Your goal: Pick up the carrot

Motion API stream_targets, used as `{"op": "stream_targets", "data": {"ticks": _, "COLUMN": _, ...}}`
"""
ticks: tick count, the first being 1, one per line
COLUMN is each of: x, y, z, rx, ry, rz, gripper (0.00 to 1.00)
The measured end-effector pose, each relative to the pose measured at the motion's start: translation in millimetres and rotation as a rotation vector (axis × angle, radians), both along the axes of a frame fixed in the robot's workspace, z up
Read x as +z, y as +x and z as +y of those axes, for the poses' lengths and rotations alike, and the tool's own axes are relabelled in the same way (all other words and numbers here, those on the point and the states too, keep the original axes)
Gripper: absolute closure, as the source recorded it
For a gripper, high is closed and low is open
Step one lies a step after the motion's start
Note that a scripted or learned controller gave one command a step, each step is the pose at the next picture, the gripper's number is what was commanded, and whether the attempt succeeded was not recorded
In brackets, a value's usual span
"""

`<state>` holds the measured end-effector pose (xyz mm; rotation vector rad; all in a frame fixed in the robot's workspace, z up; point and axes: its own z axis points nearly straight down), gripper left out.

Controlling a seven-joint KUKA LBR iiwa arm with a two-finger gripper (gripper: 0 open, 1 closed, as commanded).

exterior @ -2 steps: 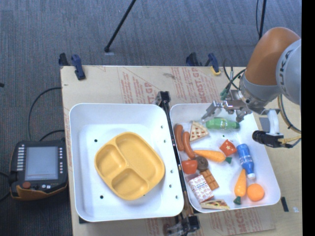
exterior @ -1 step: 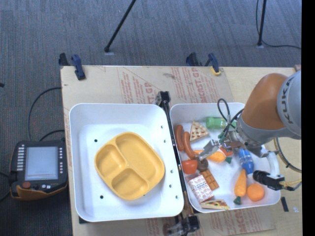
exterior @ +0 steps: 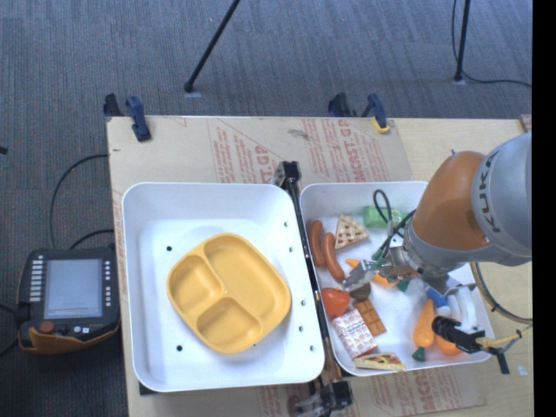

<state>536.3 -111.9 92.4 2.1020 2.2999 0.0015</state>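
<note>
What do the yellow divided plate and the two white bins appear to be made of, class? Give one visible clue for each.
Yellow divided plate: probably moulded plastic; uniform colour, rounded compartments, soft sheen. Left bin and right bin: likely plastic too; smooth glossy white walls with rounded corners.

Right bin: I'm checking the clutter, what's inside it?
The right bin holds a carrot, sausages, pizza slice, tomato and chocolate. The arm covers its far-right part.

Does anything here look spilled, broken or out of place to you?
Nothing looks spilled or broken. The toy foods lie jumbled in the right white bin, including the orange carrot near its front right corner, while the yellow divided plate sits slightly turned in the left white bin.
</note>
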Motion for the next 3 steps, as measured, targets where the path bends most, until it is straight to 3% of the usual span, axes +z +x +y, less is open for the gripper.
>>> {"op": "stream_targets", "data": {"ticks": 1, "x": 7.8, "y": -1.7, "z": 3.5, "rx": -0.003, "ry": 0.012, "rz": 0.012, "gripper": 1.00}}
{"op": "stream_targets", "data": {"ticks": 2, "x": 117.7, "y": -58.3, "z": -61.7, "rx": -0.068, "ry": 0.018, "rz": 0.021, "gripper": 1.00}}
{"op": "stream_targets", "data": {"ticks": 3, "x": 7.5, "y": -54.6, "z": -35.2, "rx": -0.063, "ry": 0.019, "rz": 0.023, "gripper": 1.00}}
